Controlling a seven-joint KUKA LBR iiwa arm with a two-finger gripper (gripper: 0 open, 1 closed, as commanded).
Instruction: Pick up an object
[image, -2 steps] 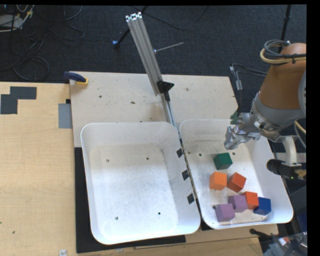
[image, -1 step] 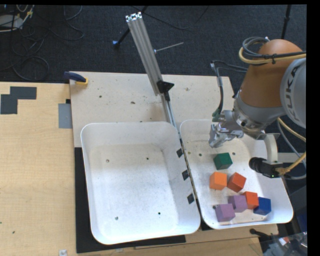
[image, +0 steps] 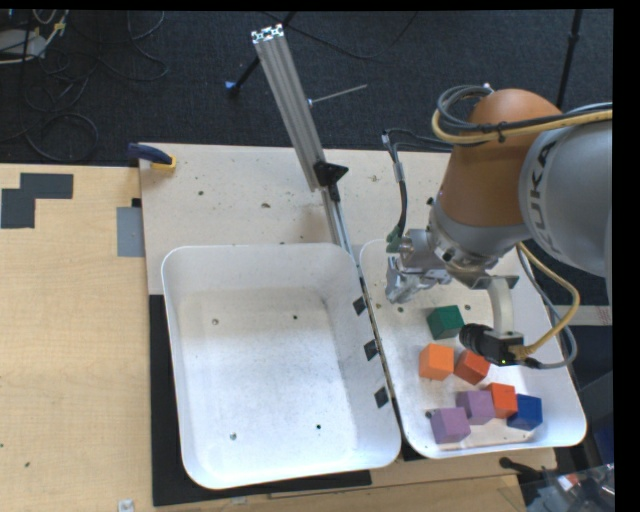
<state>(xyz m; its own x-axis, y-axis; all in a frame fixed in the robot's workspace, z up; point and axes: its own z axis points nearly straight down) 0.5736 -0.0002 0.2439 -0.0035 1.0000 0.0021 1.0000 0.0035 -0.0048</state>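
Approach step: no block taken yet.
The green block (image: 445, 321) lies in the right bin (image: 560, 430), near its far end, with orange, purple and blue blocks nearer; the gripper (image: 403, 285) hangs just left of it, apparently holding nothing, its opening too blurred to tell. Next: centre over one block and descend.

Blocks (image: 478, 385) cluster in the right bin (image: 560, 432); the pincer (image: 403, 283) seemingly hangs behind them.
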